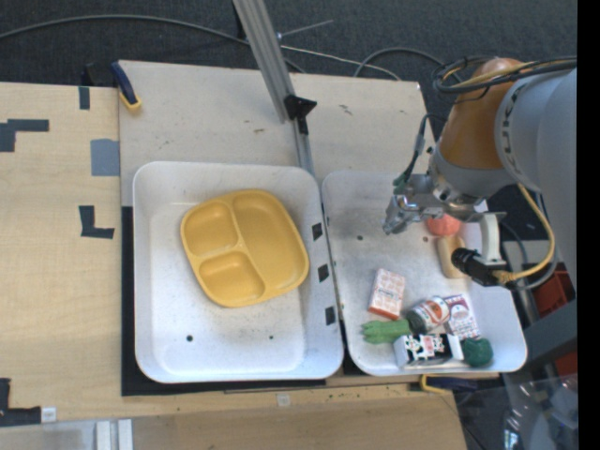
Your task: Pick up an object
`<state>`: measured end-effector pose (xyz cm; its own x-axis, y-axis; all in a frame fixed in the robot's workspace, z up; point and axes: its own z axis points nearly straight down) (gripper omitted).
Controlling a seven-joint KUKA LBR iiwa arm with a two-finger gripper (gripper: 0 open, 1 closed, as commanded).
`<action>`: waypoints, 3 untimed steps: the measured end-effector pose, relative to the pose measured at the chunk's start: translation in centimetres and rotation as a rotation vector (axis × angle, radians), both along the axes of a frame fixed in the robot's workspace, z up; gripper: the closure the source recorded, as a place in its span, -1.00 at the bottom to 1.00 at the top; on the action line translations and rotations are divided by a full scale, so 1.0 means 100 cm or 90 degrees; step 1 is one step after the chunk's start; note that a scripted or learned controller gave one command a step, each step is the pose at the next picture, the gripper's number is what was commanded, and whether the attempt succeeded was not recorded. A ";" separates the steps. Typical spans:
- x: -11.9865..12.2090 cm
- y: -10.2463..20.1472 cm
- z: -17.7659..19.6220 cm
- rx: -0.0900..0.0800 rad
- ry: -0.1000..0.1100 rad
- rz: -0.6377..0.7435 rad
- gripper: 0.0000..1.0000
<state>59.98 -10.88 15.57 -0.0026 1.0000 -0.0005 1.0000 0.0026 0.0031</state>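
Note:
My gripper point(398, 216) hangs over the upper part of the right bin point(356, 279), its metal fingers pointing down with nothing visible between them. Just to its right lie a pink-red round object point(444, 224) and a tan piece point(452, 259). Lower in the bin are a small orange-and-white box point(386, 293), a can with a red label point(441, 313), a green item point(384, 331), a black-and-white packet point(427, 348) and a dark green ball point(478, 351).
The left bin point(159, 336) holds a yellow divided plate point(245, 247). A slanted metal pole point(267, 50) runs down to the bins' shared edge. Cables lie behind the bench, and a yellow-blue clamp point(126, 87) sits at the back left.

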 end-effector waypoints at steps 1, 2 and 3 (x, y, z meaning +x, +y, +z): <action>0.008 0.004 0.046 0.000 -0.001 0.000 1.00; 0.010 0.010 0.109 0.000 -0.002 0.000 1.00; 0.003 0.067 0.111 0.001 0.003 0.003 1.00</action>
<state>60.28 -4.17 26.68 -0.0069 1.0000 0.0012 1.0000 0.0069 -0.0010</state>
